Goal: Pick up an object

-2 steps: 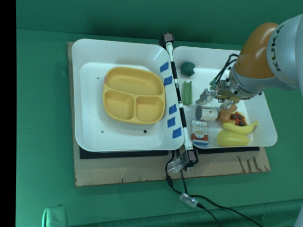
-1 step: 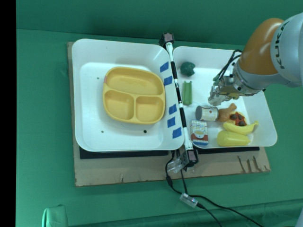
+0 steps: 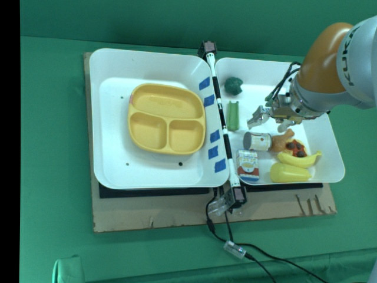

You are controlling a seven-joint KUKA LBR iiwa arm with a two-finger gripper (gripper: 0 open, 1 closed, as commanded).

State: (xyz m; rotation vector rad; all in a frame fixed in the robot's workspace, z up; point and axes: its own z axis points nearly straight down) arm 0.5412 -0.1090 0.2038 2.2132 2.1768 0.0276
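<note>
A green bench [image 3: 53, 158] carries a brown cardboard sheet [image 3: 147, 220]; on the sheet sit two white bins, the left bin [image 3: 112, 69] touching the right bin [image 3: 330, 152], with cables [image 3: 259, 258] trailing in front

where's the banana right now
In the camera view, the banana lies in the right bin near its front right corner, just above the yellow pepper and right of the small can.

The tool [image 3: 263, 116] hovers over the right bin [image 3: 330, 146], above a can [image 3: 257, 141].
</note>
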